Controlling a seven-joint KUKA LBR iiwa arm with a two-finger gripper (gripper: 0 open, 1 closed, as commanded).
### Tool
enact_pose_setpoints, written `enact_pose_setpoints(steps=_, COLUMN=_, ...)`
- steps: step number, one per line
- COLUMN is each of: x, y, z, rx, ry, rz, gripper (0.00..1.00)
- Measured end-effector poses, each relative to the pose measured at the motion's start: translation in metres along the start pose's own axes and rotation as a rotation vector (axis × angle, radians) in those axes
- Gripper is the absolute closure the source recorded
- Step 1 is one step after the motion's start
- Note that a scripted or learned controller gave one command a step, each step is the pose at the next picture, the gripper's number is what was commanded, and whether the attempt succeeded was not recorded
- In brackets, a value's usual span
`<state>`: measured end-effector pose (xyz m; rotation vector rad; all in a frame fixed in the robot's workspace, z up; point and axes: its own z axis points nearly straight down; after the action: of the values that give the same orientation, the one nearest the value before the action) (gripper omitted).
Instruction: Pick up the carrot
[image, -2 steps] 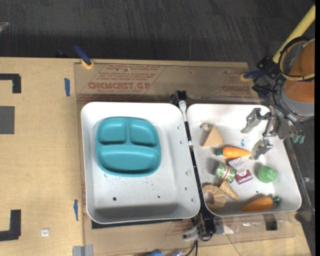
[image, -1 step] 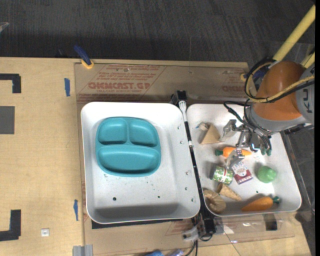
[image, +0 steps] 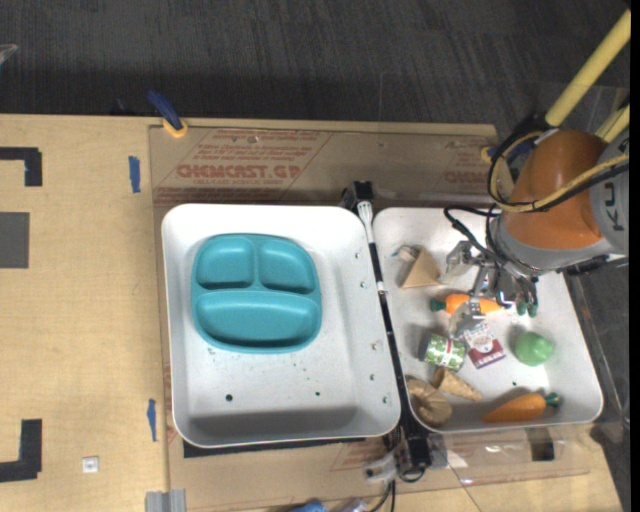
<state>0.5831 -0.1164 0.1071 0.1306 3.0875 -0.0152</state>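
Carrot (image: 517, 406) lies at the near edge of the right bin (image: 590, 385); we see the tool (image: 487, 291) well above it, grip state unclear.

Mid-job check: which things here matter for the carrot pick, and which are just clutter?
Job:
carrot, near the right bin's front edge
gripper, above the bin's middle
right bin

Clutter:
teal plate in the left bin
green ball
tan wedge
green can
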Motion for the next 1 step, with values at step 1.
enact_pose_setpoints(steps=1, x=0.0278, y=-0.0058, z=0.0156, rx=-0.012, ry=0.036, rz=-0.197, gripper=0.0)
